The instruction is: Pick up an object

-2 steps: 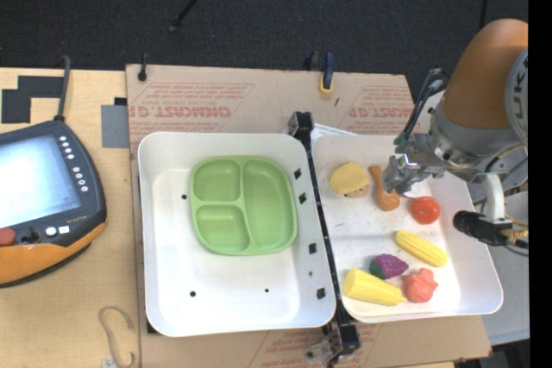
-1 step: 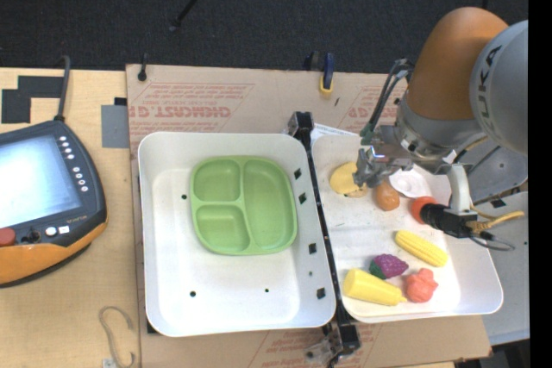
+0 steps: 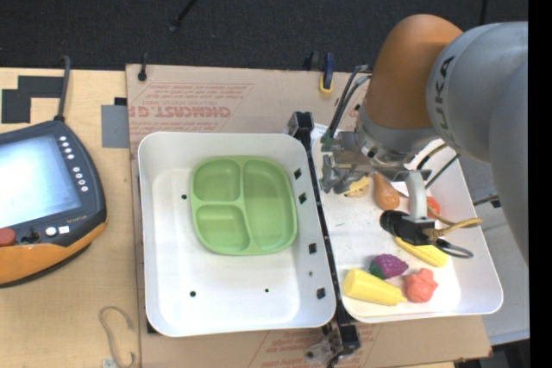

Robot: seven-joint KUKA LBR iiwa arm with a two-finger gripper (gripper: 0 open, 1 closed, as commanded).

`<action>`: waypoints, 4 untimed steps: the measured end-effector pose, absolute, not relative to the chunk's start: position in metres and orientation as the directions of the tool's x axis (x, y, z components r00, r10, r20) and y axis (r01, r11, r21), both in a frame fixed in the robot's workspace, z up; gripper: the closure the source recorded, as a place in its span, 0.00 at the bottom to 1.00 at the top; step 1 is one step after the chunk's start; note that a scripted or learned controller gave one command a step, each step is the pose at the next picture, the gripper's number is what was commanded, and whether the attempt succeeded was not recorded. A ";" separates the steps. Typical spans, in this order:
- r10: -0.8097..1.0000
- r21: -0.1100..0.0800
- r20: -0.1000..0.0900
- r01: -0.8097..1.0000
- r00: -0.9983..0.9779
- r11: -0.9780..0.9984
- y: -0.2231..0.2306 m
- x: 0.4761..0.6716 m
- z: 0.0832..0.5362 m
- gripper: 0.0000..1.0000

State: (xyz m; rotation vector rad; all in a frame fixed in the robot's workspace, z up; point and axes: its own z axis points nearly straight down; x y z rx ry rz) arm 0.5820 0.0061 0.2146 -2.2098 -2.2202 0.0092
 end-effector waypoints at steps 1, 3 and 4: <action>1.000 -0.008 0.002 1.000 -0.005 0.005 0.063 0.581 0.225 1.00; 1.000 -0.010 -0.001 1.000 -0.001 0.001 0.093 0.584 0.231 1.00; 1.000 -0.010 -0.002 1.000 0.000 0.000 0.088 0.583 0.219 1.00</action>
